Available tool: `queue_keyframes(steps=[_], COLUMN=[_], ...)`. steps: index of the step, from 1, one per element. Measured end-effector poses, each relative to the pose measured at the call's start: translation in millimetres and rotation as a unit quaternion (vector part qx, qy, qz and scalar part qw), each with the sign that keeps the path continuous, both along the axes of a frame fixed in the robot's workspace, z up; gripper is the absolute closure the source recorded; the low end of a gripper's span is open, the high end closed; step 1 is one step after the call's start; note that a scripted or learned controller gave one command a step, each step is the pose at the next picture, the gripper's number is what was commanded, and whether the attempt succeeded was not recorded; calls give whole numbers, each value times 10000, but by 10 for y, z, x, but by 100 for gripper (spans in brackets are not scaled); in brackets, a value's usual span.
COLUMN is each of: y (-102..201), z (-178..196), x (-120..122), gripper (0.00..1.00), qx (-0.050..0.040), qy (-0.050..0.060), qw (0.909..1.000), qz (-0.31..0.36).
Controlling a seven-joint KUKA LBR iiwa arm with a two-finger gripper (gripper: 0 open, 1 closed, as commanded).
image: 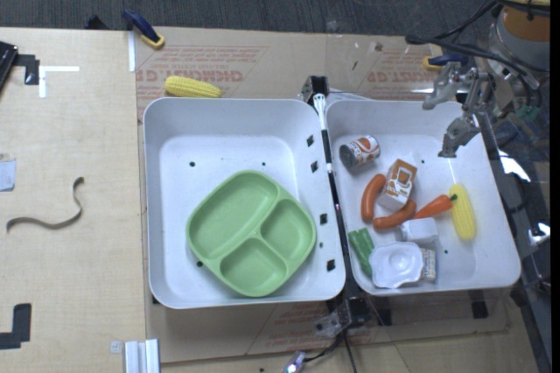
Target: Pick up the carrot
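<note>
1. The carrot [435,207] lies in the right bin [503,275], near its right wall, about midway between the far and near edges. Its green top points toward a yellow corn cob [462,212] just beside it, and its tip runs under or against the small orange box [400,183].
2. The gripper [468,113] hangs over the far right corner of the same bin, well apart from the carrot. It holds nothing; how far it is spread I cannot tell from this slant.
3. By my reading the step in hand is the approach: the pick is not yet begun.
4. The next move calls for travel toward the near edge and a little inward, then a descent on the carrot's bare middle, between box and corn cob.
5. Crowding is the risk: a sausage [393,219] touches the carrot's tip end, and a white packet [420,229] sits just beside it.
6. The left bin [166,187] bears a green divided plate [252,233], away from the work.
</note>
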State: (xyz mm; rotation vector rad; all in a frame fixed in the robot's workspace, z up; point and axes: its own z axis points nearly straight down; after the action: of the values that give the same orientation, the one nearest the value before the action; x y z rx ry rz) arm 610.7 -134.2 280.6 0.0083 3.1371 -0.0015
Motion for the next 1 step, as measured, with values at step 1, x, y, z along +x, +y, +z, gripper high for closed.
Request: queue_keyframes(steps=[1], y=[-166], z=[-1527], x=[-271], gripper=[0], qx=[-6], qy=[-49], qw=[9990], qz=[-446])
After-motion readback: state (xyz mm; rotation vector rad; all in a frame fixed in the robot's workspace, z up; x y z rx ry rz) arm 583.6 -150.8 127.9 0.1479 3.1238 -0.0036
